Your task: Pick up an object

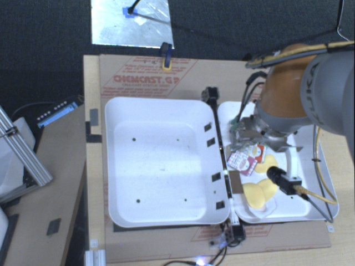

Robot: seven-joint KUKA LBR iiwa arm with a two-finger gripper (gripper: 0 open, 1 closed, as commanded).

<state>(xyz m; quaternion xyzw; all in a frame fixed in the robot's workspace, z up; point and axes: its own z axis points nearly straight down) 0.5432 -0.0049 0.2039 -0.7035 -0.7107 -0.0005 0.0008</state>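
Grey arm (310,87) with an orange band, bent low over the right bin (288,210).
Its gripper (247,140) hangs over that bin's left half, right above a white packet (239,160) printed in red and purple (contact is hard to judge); whether the gripper is parted or closed cannot be told. Counted in the right bin: one packet and two yellow lumps, the smaller lump (269,162) just beside the packet, the larger lump (256,194) by the bin's near wall. A second bin (161,159) adjoins the right bin's left wall.
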